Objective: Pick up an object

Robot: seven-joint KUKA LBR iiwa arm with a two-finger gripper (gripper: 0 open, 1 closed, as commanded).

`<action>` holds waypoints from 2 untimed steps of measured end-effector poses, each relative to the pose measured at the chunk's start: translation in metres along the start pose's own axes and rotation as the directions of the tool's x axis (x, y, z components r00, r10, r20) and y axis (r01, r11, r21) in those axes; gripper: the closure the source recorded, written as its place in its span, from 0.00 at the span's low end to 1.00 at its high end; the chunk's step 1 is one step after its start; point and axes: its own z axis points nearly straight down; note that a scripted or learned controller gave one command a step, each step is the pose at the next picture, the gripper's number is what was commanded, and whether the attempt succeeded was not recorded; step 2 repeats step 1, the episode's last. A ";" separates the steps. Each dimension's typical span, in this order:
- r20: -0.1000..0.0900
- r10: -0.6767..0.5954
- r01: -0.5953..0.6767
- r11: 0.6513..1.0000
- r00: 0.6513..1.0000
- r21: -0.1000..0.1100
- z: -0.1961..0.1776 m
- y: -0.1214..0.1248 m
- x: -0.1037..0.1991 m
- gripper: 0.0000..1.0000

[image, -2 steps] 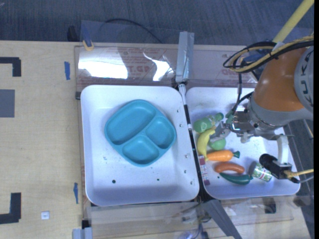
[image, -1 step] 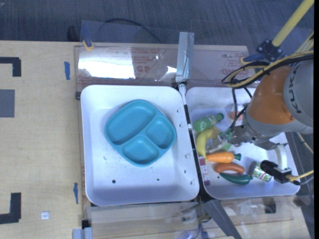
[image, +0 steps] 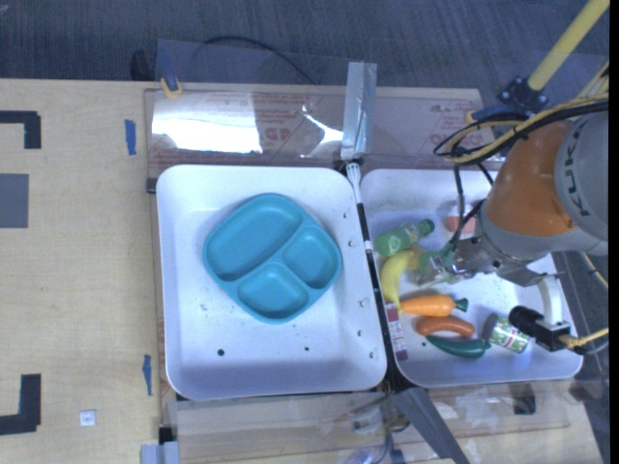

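My gripper (image: 447, 262) reaches down into the right bin (image: 416, 187) from the right, under the orange band of the arm. Its tip hangs just right of a yellow banana (image: 394, 275) and below a green bottle (image: 401, 237). An orange carrot (image: 430, 305) lies in front of it. Further front lie a red pepper (image: 447, 326) and a dark green vegetable (image: 464, 347). A small green can (image: 506, 336) sits at the front right. The arm hides the space between my fingers.
The left bin (image: 184, 288) holds a blue plate (image: 274, 256) with three compartments. A thin divider wall (image: 371, 269) separates the two bins. Yellow and black cables (image: 503, 124) loop above the arm at the right. A clear panel (image: 251, 124) stands behind the bins.
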 end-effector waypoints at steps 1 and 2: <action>-0.003 0.060 -0.060 0.998 0.998 0.002 -0.089 0.070 0.038 1.00; -0.003 0.060 -0.060 0.998 0.998 0.002 -0.089 0.070 0.038 1.00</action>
